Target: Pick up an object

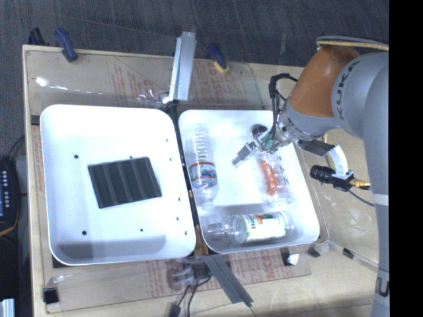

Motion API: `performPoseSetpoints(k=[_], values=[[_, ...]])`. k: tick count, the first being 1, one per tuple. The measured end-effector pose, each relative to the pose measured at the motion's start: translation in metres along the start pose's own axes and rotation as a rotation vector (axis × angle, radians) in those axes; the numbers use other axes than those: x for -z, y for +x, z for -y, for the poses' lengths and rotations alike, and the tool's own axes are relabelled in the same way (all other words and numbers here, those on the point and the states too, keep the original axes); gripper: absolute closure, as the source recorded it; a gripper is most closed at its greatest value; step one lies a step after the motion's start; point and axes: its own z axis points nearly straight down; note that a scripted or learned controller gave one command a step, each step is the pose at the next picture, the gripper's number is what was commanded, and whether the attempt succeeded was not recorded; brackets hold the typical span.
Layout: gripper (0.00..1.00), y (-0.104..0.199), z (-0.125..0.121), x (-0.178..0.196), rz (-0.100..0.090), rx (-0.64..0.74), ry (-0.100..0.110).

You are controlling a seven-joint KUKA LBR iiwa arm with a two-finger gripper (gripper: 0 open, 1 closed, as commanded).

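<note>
While the grey arm with the orange band (330, 98) reaches in from the right, the two-finger gripper (254, 147) sits low over the upper middle of the right-hand shallow white bin (228, 121). A grey finger (243, 154) juts toward the lower left; whether the gripper is released or clenched cannot be told, and nothing is visibly held between the fingers

Candidate objects, all in the right-hand bin:
- clear plastic bottle with a red-and-blue label (202, 167), lying along the left wall
- clear plastic bottle with a green-and-white label (254, 226), lying along the near wall
- clear packet with orange contents (272, 174), just beside the gripper, toward the right wall

The left-hand shallow white bin (66, 131) carries a dark ribbed rectangular panel (124, 181)

Probable faults: the packet looks thin and slippery, so a closing grip could slide off or pinch only film. Both bottles are round and press against walls; a finger descending on the wall side would likely strike the rim or roll the bottle away. The black cable (277, 88) at the wrist could snag on a fast turn

Clearance: open floor lies in the bin centre, between the labelled bottle and the packet. The divider between the bins and the near wall limit lateral approach; vertical descent over the centre appears the least obstructed
</note>
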Motion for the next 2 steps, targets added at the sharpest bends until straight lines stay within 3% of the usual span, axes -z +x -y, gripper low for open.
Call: performPoseSetpoints(k=[1, 2], values=[[0.00, 0.004, 0.006, 0.006, -0.002, 0.017, 0.002], [0.00, 0.026, -0.021, -0.052, 0.016, 0.014, 0.001]])
